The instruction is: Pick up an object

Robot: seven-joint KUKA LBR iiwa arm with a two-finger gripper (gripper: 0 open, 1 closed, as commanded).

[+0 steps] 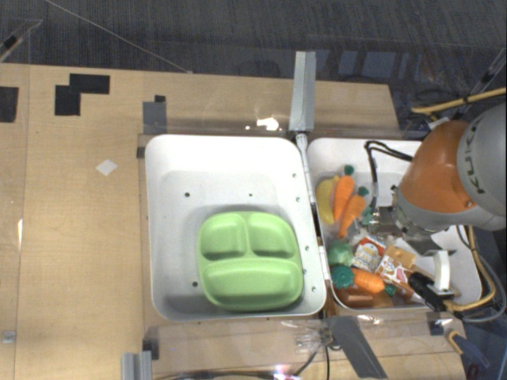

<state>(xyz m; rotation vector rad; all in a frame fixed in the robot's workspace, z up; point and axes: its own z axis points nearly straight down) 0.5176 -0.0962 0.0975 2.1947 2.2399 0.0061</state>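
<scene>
The right bin (pixel 396 150) holds a heap of toy food. Two orange carrots (pixel 343 196) lie beside a yellow piece (pixel 325 196) near its left wall. Closer to the front are a green piece (pixel 339 253), a teal piece (pixel 342 276), another carrot (pixel 369 282) and a red and white packet (pixel 367 253). My gripper (pixel 379 226) hangs low over the middle of this heap, just right of the two carrots. The grey and orange wrist (pixel 436 184) covers most of it. Nothing shows as held.
The left bin (pixel 170 212) holds a green divided plate (pixel 249 261) toward its front. A second printed packet (pixel 393 267) and a brown piece (pixel 356 298) lie at the right bin's front. A metal post (pixel 302 93) stands behind the wall between the bins.
</scene>
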